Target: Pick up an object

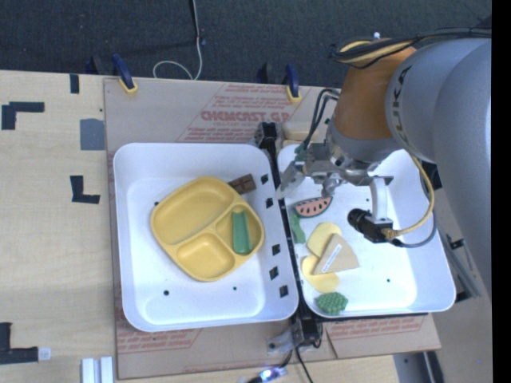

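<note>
My gripper hangs over the left part of the right bin, its two fingers spread open with nothing between them. A watermelon slice lies just below the fingertips, apart from them. Beneath it are a thin green piece, a pale yellow round piece, a cheese wedge and a bumpy green item. In the left bin sits a yellow divided plate with a green pickle-like stick in one compartment. A small brown block lies by the plate's upper edge.
The arm's big grey body and orange band cover the upper right of the right bin. A black cable plug dangles near the cheese. The divider between the bins runs just left of the gripper.
</note>
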Robot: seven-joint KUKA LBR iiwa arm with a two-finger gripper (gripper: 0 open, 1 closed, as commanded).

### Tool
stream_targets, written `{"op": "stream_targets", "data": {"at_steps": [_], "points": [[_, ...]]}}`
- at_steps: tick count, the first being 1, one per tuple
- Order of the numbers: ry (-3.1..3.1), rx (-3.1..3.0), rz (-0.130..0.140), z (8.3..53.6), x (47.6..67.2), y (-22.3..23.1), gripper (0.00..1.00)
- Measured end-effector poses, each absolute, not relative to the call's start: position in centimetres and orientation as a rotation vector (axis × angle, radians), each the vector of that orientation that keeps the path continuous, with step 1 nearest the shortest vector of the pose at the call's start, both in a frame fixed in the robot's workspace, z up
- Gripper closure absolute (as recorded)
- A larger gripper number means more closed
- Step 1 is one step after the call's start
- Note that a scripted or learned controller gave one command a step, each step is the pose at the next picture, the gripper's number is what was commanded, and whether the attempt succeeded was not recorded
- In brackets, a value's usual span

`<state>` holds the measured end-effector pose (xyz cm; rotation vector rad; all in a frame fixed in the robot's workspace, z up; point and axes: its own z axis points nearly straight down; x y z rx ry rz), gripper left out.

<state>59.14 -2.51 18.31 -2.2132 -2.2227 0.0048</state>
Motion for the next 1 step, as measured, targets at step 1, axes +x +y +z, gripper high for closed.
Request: {"op": "stream_targets", "data": {"at_steps": [1], "points": [[-2.222,-2.216,0.005,18.38,57.03,-0.78,0.0]]}}
